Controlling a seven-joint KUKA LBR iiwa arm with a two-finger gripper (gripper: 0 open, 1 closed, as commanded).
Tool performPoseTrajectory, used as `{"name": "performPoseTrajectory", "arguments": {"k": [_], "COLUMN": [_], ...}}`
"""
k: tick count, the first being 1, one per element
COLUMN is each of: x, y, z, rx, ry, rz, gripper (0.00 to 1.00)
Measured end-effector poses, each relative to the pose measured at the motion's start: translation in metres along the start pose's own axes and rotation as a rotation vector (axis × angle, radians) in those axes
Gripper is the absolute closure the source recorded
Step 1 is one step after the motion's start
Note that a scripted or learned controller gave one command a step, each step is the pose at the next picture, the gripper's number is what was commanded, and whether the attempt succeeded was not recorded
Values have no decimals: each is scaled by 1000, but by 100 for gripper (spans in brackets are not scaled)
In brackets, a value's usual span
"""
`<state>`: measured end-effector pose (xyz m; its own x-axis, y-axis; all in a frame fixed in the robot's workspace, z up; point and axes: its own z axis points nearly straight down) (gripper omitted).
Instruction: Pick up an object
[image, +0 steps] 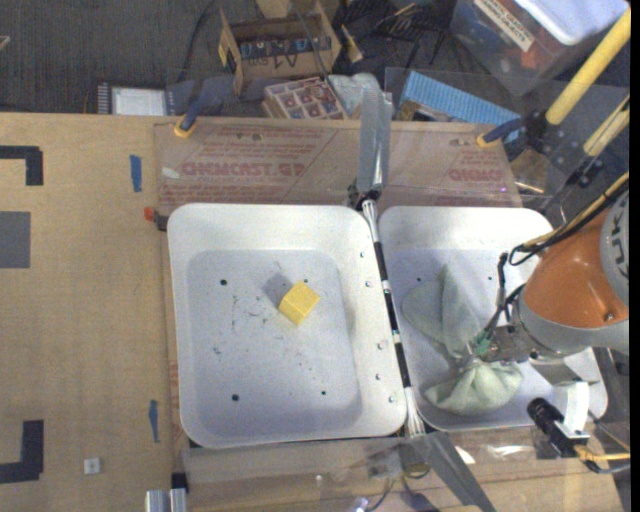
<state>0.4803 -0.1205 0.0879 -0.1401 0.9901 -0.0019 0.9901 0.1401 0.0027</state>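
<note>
Surveying from above: both bins are viewed at a slant, with the arm entering from the right of the camera view.

Arm: the grey wrist with its orange band (578, 283) is seen low over the right bin (440, 235), near that bin's front right corner.

Gripper: the gripper (497, 347) is located at the upper edge of a bunched pale green cloth (478, 385) — touching it or just above it; which of the two cannot be settled from this angle.

Claw state: it cannot be told whether the claw is released or clenched, the tip being masked by the wrist and by folds of cloth. No object is seen clearly held.

Task object, nearest: the cloth lies in the front part of the right bin, directly under and slightly forward-left of the gripper. A thinner, flatter part of it is spread toward the bin's centre, so its long axis is judged to run from the bin's middle toward the front edge.

Task object, alternative: a small yellow block (299, 302) rests in the left bin (200, 240), well apart from the gripper, across the divide between bins.

Deciding relation: the cloth is by far the nearer candidate — a short descent is judged sufficient, while the block would require a traverse leftward.

Legible writing: red lettering on the cardboard sheet (260, 165) behind the bins appears to read "GHOMCAST"; the rest is too faint. Other labels are not readable.
</note>
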Motion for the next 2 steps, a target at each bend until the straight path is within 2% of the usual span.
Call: {"name": "performPoseTrajectory", "arguments": {"k": [1, 2], "x": [-1, 57], "y": [0, 8], "z": [-10, -97], "rx": [-3, 3], "ry": [-1, 2], "rz": [2, 25], "gripper": [100, 100]}}
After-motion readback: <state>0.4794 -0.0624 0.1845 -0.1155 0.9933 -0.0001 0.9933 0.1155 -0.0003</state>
